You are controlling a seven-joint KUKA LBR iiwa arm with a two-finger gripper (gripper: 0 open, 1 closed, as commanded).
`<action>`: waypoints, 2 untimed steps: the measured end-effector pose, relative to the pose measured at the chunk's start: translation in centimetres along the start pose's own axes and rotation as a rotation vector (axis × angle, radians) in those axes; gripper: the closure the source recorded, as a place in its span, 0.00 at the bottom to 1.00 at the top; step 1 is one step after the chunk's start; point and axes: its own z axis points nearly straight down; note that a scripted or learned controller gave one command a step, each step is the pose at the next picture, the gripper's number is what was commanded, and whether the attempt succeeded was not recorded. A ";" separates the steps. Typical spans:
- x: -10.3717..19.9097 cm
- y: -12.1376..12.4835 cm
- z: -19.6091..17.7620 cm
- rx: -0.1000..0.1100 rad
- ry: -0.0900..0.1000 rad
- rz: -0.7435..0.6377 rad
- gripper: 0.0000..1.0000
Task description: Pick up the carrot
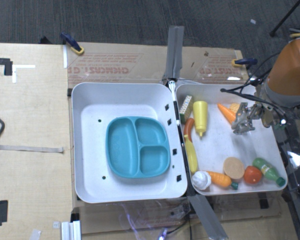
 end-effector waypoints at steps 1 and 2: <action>0.0 0.0 0.0 0.000 0.000 0.000 0.00; -1.6 0.5 2.2 -0.008 0.023 0.297 0.00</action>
